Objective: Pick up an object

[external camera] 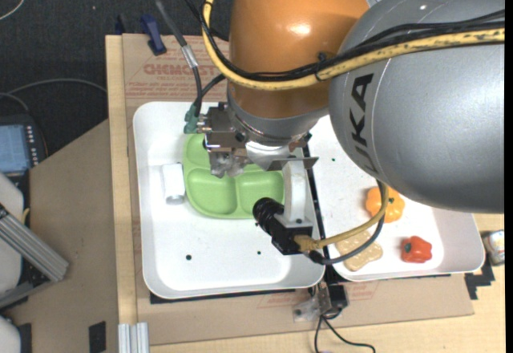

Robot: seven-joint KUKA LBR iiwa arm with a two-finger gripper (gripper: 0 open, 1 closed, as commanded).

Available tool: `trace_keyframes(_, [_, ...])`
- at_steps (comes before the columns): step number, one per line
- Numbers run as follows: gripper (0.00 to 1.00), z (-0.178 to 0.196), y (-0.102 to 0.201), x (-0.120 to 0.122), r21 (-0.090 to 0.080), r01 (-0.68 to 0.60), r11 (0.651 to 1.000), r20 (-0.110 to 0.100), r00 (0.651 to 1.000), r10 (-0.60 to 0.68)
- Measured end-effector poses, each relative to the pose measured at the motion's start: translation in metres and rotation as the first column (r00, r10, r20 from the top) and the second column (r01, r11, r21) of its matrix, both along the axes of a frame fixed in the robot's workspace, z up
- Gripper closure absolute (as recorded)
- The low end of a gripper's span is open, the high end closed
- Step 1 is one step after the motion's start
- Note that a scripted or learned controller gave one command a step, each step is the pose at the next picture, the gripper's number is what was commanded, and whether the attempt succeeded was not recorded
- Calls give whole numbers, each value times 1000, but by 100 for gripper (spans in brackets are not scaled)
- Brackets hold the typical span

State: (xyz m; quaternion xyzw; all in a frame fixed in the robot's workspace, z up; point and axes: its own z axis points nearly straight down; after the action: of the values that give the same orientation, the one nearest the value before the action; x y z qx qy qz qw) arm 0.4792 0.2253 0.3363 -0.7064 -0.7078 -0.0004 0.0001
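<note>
The arm's orange band point(292, 14) looked glossy; the green tray point(228, 191) was smooth, matt plastic; the white bin point(160, 247) was smooth plastic.

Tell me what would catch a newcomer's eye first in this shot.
The big grey arm with its orange band dominates the upper middle and right, reaching down over the left bin. Under its wrist lies a light green divided tray with a small white block to its left. In the right bin sit a red pepper, an orange item and a tan flat piece.
</note>
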Motion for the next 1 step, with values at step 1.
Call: trace_keyframes(1, [100, 148, -1, 10, 8, 0, 1000, 17, 1000, 0])
